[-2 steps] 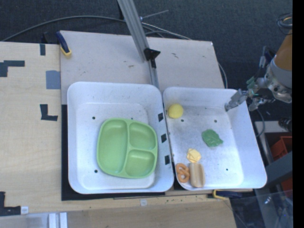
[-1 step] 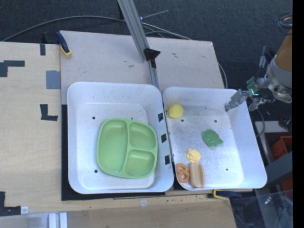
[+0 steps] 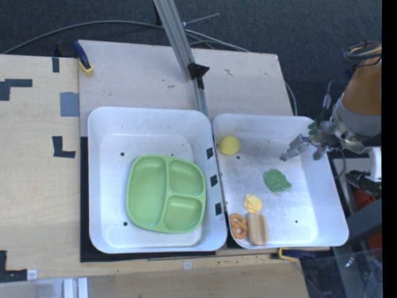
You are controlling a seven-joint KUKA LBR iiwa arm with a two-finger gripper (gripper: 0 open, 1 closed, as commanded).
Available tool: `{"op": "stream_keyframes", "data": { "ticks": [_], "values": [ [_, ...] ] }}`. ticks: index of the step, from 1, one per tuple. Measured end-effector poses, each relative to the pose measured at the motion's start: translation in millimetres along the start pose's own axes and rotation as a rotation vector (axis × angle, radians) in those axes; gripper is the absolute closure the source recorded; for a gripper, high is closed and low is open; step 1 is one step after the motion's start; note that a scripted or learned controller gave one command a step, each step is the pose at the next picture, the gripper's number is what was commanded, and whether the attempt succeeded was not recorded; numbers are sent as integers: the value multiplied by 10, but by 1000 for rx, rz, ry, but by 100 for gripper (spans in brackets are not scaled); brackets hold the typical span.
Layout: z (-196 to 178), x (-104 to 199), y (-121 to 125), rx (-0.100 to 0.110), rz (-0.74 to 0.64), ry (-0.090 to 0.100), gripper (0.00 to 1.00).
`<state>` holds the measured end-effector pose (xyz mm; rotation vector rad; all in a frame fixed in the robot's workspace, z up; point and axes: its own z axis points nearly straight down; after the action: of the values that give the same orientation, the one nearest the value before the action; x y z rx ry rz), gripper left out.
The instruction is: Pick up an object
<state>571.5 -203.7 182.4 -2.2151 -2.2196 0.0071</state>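
The right bin (image 3: 322,228) holds a yellow ball (image 3: 229,145) near its upper left, a green leafy piece (image 3: 276,180) in the middle, a small yellow piece (image 3: 252,203), a pretzel (image 3: 237,226) and a tan bun-like piece (image 3: 257,228) at the front. My gripper (image 3: 295,149) hangs over the bin's upper right part, above and to the right of the green piece, with nothing between its fingers. The fingers look open.
The left bin (image 3: 99,166) bears a green divided plate (image 3: 166,193). A grey metal pole (image 3: 177,30) slants over the bench behind the bins. Cables run along the back, and a blue and yellow clamp (image 3: 82,57) sits at the bench's far left corner.
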Motion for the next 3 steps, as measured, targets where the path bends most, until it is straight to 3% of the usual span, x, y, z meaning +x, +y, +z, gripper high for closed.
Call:
{"op": "stream_keyframes", "data": {
  "ticks": [2,3],
  "values": [
    [935,-39,-6,-8,1,-1,0],
    [819,-36,-2,-9,-1,-1,100]
  ]
}}
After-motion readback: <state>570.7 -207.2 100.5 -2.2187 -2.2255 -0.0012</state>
